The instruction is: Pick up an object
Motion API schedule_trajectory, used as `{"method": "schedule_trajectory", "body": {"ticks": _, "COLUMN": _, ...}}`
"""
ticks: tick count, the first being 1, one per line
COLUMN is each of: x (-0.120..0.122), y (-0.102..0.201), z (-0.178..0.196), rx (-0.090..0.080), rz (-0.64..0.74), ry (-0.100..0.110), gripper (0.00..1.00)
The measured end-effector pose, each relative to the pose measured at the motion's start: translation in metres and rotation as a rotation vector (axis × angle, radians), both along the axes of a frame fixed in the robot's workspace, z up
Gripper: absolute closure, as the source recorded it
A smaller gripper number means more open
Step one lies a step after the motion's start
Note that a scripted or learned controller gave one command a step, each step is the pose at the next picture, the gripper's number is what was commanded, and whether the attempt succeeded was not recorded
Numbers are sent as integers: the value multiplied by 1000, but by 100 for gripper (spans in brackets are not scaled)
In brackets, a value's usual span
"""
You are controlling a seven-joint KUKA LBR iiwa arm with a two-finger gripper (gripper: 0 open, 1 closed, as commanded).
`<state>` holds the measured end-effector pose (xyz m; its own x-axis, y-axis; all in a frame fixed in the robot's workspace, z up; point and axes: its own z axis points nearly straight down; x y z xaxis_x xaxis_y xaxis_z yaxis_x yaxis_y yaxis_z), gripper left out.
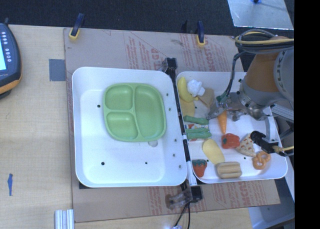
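on the bench [40,138] we note two white bins; the hand [223,110] sits over the right bin [280,170] above a carrot [222,122], its grip state indiscernible.

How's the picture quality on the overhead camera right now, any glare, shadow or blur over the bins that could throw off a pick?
Camera view: lighting even and bright; the white left bin looks slightly washed out, yet the green plate reads clearly. The arm casts soft shadow over the right bin's upper part, near the carrot. Small toys there look soft, the hand hard to resolve. Bench edges bow slightly.
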<state>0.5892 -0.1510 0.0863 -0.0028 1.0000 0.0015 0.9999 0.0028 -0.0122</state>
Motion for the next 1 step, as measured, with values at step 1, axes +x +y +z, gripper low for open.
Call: {"method": "schedule_trajectory", "body": {"ticks": 1, "x": 3, "y": -1, "z": 16, "rx": -2, "rz": 2, "ry": -8, "gripper": 100}}
